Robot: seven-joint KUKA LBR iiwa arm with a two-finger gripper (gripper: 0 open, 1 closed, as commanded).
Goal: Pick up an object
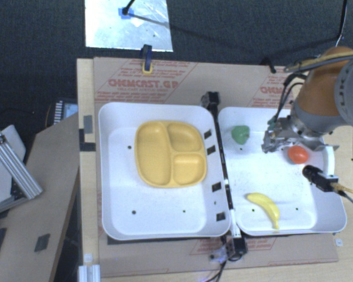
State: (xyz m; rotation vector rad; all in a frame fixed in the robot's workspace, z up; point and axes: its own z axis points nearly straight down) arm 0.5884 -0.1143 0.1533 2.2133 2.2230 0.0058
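Banana (265,207) is lying nearest the camera, at the front of the right bin (329,219), stem end pointing toward the bin divider, curving toward the front right. Nothing is touching it.

Gripper (273,141) is hanging over the rear half of the same bin, arm reaching in from the right, orange band sitting above the wrist. Can't tell how far the claw is open from this angle; nothing is showing between its tips, so not calling it a grasp.

Orange-red ball (297,154) is sitting just beside the gripper on its right, partly tucked under the wrist. Green object (240,134) is sitting near the gripper on the other side, toward the rear left corner of the bin, apart from it.

Left bin (115,216) is holding a yellow divided plate (167,153), three compartments, lying flat around the middle.
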